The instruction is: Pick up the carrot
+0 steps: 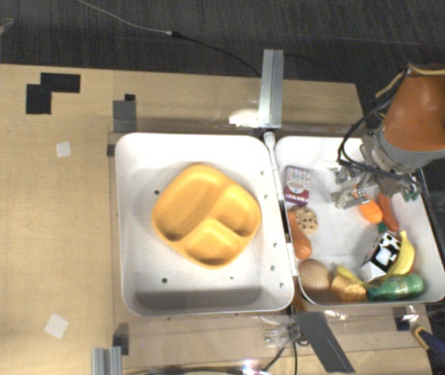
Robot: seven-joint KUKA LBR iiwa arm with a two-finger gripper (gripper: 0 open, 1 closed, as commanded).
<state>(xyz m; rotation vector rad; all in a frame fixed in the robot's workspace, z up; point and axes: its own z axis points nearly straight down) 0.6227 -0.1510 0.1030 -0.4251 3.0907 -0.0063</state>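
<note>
The carrot [380, 210], orange and short, lies in the right bin [328, 156] near its right wall, pointing down toward a black-and-white box. My gripper [373, 191] hangs directly over the carrot's upper end, under the orange wrist band. Its metal parts hide the top of the carrot, and I cannot make out whether the carrot is held or just lying beneath it.
Around the carrot are a black-and-white box [385, 250], a banana [405, 256], a green vegetable [396, 287], a brown lump [314, 273], an orange sausage [303, 244], a cookie [306, 221] and a purple packet [297, 182]. The left bin [136, 209] holds a yellow divided plate [206, 213].
</note>
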